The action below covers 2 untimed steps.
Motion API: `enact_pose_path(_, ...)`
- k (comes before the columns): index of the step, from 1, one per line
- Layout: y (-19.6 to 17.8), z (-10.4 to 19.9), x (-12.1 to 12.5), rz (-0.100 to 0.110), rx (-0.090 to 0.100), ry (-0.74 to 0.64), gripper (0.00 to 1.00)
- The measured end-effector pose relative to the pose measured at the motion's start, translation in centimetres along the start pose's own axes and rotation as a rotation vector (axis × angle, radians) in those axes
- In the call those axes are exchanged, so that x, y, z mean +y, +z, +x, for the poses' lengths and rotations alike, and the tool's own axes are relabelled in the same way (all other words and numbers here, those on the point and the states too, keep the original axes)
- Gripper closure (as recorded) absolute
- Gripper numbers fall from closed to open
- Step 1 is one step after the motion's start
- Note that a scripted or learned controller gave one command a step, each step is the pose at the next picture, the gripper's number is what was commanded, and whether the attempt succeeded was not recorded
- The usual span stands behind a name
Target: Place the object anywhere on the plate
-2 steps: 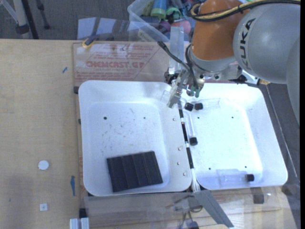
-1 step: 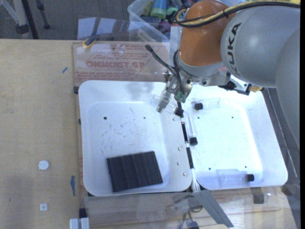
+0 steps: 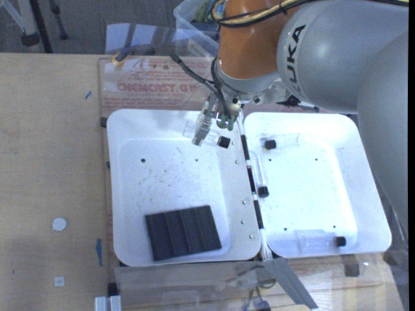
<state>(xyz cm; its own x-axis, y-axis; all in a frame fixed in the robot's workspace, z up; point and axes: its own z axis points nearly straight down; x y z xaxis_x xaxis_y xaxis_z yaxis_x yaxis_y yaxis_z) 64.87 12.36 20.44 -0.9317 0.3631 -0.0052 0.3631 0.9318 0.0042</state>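
Observation:
A dark grey ribbed plate (image 3: pixel 183 232) lies flat at the front of the left bin (image 3: pixel 130 173). My gripper (image 3: pixel 213 126) hangs low over the back right corner of that bin, under the orange wrist. Just beneath it lies a small clear piece (image 3: pixel 192 132) and, right beside it, a small black piece (image 3: pixel 224 142); whether they are one object I cannot tell. The gripper is far from the plate, which sits toward the front edge.
The right bin (image 3: pixel 363 173) holds clear tubes with black caps: one at the back (image 3: pixel 271 144), one along the divider (image 3: pixel 261 188), one at the front right (image 3: pixel 337 241). A printed board (image 3: pixel 149 86) and a clear box (image 3: pixel 194 11) stand behind the bins.

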Motion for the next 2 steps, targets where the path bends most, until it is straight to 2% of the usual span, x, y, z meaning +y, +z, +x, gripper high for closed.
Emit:
enact_pose_path(1, 11.0, 2.0, 6.0, 0.001, 0.002, 0.161, 1.00)
enact_pose_path(2, 0.0, 5.0, 9.0, 0.000, 0.001, -0.062, 1.00)
